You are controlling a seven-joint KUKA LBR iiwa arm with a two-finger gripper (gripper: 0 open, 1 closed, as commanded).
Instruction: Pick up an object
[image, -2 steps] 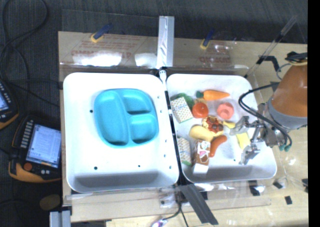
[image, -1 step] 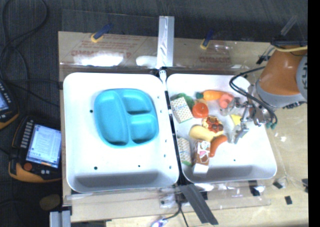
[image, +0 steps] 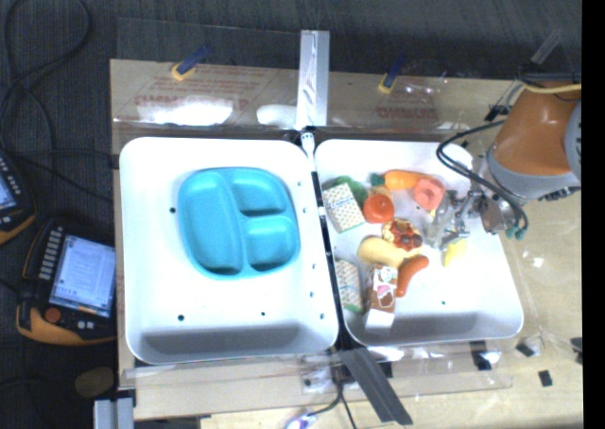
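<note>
- Two shallow white bins sit side by side on a bench, seen from above at a slant
- The left bin (image: 161, 323) holds a blue divided tray (image: 238, 219), and the right bin (image: 482, 309) holds a jumble of toy food
- The grey arm with its orange band (image: 534, 134) enters from the right, and its gripper (image: 460, 214) is low over the right bin's right half
- How far apart the jaws stand cannot be told (the tips blur into the clutter)
- A small yellow piece (image: 455, 249) lies just below the jaws, nearest to them
- A pink piece (image: 428, 193) lies just to their left
- An orange carrot-like toy (image: 402, 178) lies further left, its long axis running left to right
</note>
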